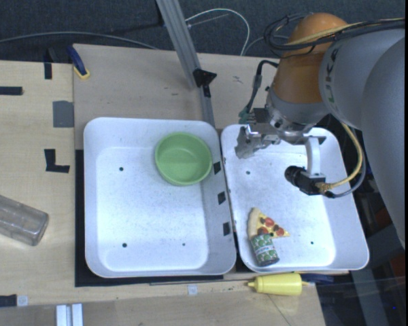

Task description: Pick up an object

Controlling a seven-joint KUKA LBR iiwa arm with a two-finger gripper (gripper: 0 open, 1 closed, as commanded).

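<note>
A green bowl (183, 158) sits in the left bin (115, 202), near its back right corner. In the right bin (326, 243) a pizza-slice toy (266, 224) lies close to the front, and a small green can (264, 248) lies just in front of it, touching it. My gripper (247, 143) hangs over the back left corner of the right bin, well behind the pizza slice and to the right of the bowl. Nothing shows between its fingers.
A yellow squeeze bottle (279, 284) lies on the bench in front of the right bin. A clear plastic tumbler (12, 218) lies on its side at the far left. A grey pole (183, 43) slants down to the bins' back edge.
</note>
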